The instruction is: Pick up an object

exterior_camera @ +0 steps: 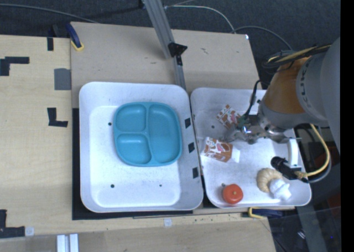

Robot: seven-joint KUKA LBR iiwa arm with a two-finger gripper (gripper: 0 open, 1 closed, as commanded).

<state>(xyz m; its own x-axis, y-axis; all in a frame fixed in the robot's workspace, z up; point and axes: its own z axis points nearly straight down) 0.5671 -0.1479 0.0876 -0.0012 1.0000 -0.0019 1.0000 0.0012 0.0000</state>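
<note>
My gripper [241, 129] hangs low over the middle of the right bin [210, 101], reaching in from the right. It sits between two printed snack packets, one [227, 116] just up and left of it, the other [218, 149] down and left. A red tomato-like toy [233, 193] lies at the bin's front edge. A tan croissant-shaped toy [269, 178] with a white piece [281, 191] beside it lies at the front right. Nothing shows between the gripper and any object.
The left bin [94, 134] bears a blue divided plate [147, 133]. A grey metal pole [160, 15] slants in from the top to the gap between the bins. The arm's grey body and orange band [285, 87] stand over the right bin's right side.
</note>
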